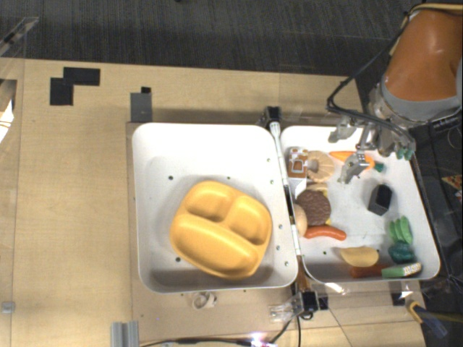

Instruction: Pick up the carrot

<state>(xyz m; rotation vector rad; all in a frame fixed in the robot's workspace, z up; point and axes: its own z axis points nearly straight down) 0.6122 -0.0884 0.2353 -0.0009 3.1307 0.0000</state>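
The big yellow bread-like lump (221, 228) fills the left white bin (155, 165), while in the right white bin (423, 230) the small orange carrot (346, 157) lies at the far edge, touching the metal 2-finger gripper (356, 166), whose opening I cannot tell.

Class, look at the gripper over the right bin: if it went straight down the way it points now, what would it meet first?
Most likely the carrot: the gripper hangs right over its orange body in the right bin. Depth is hard to judge from this slant, so it could land on bare floor just beside it.
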